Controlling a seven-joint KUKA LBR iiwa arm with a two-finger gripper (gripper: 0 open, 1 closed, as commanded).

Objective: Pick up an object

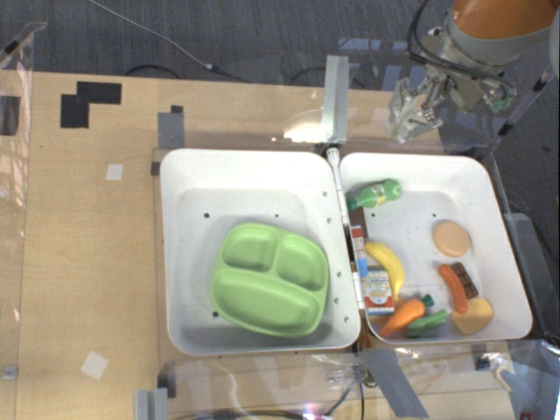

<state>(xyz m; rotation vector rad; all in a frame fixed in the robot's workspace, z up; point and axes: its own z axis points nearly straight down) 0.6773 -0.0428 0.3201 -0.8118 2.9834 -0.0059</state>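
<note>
White bins sit side by side on the bench. The left bin holds a green divided plate. The right bin holds the pickable items: a green bottle near the top left, a tan disc toward the right, a banana and a small carton along the divider, a carrot at the bottom, a sausage and a yellow wedge at the lower right.

The gripper hangs above the bench, beyond the far rim of the right bin. Its fingers appear apart, with nothing between them.

Step in hand, as judged: approach. No item is selected or contacted yet.

Next move, as judged: travel over the right bin, align above one item, then descend with the fingers apart. The tan disc and the green bottle lie clear of their neighbours and offer the easiest access. The carrot, carton and banana lie close together; a descent there risks striking an adjacent item.
</note>
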